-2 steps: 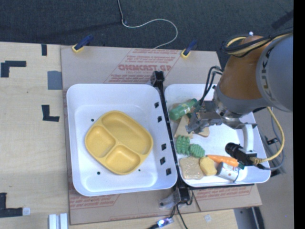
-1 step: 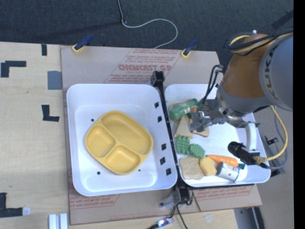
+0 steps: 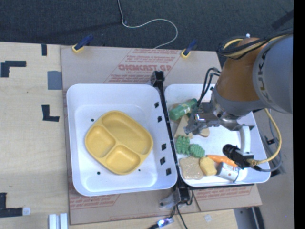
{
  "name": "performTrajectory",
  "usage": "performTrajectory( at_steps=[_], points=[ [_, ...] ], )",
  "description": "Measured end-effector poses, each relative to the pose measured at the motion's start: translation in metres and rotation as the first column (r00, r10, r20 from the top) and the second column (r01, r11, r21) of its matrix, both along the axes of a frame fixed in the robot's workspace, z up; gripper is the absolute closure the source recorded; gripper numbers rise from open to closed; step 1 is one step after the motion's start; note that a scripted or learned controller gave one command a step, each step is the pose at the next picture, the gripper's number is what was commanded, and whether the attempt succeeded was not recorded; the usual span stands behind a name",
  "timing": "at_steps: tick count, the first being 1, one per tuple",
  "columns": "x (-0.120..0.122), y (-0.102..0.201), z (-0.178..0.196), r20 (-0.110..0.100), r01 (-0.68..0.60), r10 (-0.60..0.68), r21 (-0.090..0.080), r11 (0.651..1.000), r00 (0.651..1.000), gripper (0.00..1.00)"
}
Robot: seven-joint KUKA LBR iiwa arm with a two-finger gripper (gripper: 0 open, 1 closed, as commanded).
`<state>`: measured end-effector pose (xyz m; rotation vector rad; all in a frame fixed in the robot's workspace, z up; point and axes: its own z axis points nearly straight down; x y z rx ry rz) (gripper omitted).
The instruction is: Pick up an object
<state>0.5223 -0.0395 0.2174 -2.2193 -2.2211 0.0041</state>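
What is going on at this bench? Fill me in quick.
A grey robot arm reaches in from the right over the right bin, with its gripper low among a pile of toy food. Near it lie a green bottle, green bumpy pieces, a slice of bread and a carrot. I cannot see anything between its fingers, so no pick is confirmed. The left bin holds a yellow divided plate, untouched.

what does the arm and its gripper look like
The arm is a thick, rounded grey body with a wide orange band above the wrist and part of a dark logo on the grey shell. Black and yellow cables loop around it. The gripper is a small, dark grey metal assembly.
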Motion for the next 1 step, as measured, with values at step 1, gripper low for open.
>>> performTrajectory(
  at_steps=[1],
  points=[
    [-0.0018,-0.0006,0.0152,0.002,0.0,0.0,0.001,1.0,1.0,1.0]
  ],
)
